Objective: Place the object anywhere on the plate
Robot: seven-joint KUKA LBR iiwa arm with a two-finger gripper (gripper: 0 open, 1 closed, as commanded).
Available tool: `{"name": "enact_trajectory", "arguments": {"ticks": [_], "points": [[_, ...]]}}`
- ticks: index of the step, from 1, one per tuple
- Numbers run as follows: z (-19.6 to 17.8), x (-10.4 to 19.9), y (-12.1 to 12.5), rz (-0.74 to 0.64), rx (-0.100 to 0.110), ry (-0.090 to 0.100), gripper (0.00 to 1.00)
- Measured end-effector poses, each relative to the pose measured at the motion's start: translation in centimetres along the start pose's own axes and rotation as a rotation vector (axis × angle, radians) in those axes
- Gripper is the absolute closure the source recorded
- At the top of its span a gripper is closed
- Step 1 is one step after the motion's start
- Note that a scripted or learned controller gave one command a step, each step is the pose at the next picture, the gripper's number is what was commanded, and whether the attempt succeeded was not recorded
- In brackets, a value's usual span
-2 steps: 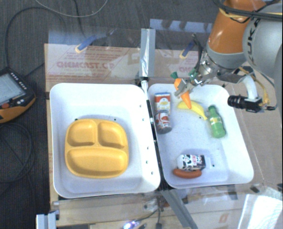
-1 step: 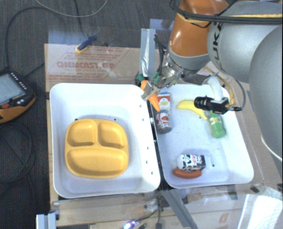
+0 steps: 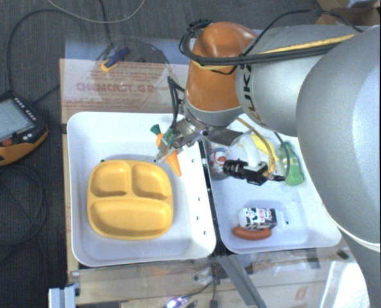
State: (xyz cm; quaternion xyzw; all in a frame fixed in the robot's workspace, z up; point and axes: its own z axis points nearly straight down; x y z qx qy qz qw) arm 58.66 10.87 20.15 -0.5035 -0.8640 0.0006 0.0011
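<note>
Carpet (image 3: 23, 56) surrounds bench bins (image 3: 81, 249); gripper (image 3: 171, 145) pinches carrot (image 3: 173, 163) beside yellow plate (image 3: 131, 199)

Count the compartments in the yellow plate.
3: two small ones side by side at the far end of the plate, one long one across the near end. None hidden.

"KUKA" letters (partly hidden), arm (image 3: 245, 85)

arm (image 3: 318, 95) cut off at right edge, hiding right bin's (image 3: 306, 236) back
</note>
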Motion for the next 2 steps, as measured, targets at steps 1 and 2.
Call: {"name": "enact_trajectory", "arguments": {"ticks": [1,2], "points": [[8.83,3.48,-1.82,-0.037,-0.026,-0.009,1.0],[9.02,3.55,-1.91,-0.038,-0.022,-0.008,0.0]]}}
